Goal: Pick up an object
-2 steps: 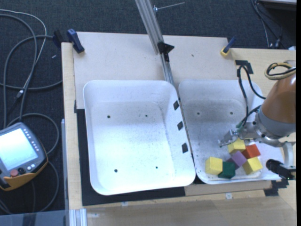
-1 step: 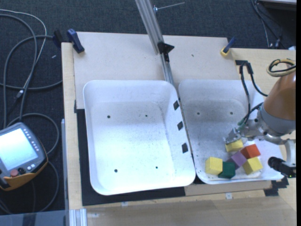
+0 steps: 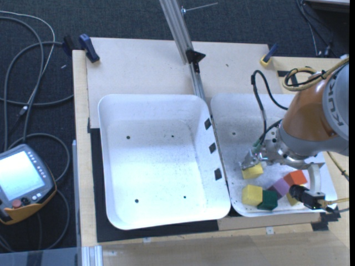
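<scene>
Down in the right bin [image 3: 233,121], toward its near side, a small yellow block [image 3: 253,171] sits right at the tip of the gripper [image 3: 249,162]; whether its fingers are apart or closed on it I cannot tell. Just near and right lie another yellow block [image 3: 252,195], a green piece [image 3: 268,199], a purple one [image 3: 281,187] and an orange one [image 3: 296,178]. With only an edge caught, I'd expect the block to tip out on lifting, or get pushed into that cluster.

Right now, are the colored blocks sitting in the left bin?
No, the yellow block, green block and orange block all lie in the right bin.
</scene>
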Robot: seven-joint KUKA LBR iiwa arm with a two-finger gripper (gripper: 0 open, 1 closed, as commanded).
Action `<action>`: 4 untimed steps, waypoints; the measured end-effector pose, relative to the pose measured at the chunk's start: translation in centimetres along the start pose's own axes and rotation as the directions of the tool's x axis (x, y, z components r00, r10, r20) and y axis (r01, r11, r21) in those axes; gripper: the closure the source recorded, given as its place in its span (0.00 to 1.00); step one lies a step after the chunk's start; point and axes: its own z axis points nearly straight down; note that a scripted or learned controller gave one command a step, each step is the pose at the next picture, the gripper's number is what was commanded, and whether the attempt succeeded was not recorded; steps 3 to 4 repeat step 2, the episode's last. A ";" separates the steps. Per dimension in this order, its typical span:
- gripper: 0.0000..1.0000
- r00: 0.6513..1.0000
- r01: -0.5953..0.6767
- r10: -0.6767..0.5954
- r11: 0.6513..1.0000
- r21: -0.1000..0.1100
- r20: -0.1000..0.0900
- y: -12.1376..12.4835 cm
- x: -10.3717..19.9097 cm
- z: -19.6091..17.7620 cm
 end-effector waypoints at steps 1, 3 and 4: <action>1.00 1.000 0.003 -0.003 1.000 -0.009 0.002 0.1 8.5 -8.6; 1.00 1.000 0.000 0.000 1.000 -0.002 0.003 0.9 14.1 -8.3; 1.00 1.000 0.000 0.000 1.000 -0.002 0.003 0.9 14.1 -8.3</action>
